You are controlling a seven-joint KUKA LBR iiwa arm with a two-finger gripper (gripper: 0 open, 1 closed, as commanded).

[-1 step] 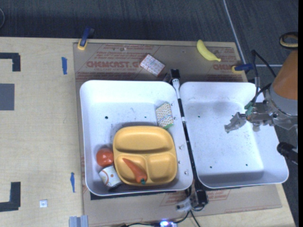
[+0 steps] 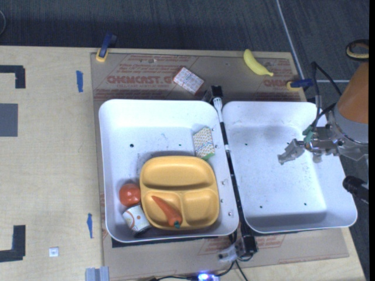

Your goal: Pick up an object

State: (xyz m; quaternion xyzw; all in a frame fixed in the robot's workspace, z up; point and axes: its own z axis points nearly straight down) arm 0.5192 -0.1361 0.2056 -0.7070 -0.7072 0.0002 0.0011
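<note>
Over the right white plastic bin the pincer hung, its state impossible to tell and nothing visible in it. No pick had been achieved. Candidate objects lay well apart in the left bin: a yellow divided tray, an orange carrot-shaped toy and a red ball.

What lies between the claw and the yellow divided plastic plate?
In the camera view, bare right bin floor and the bins' adjoining rims lie between claw and yellow divided plastic plate.
</note>
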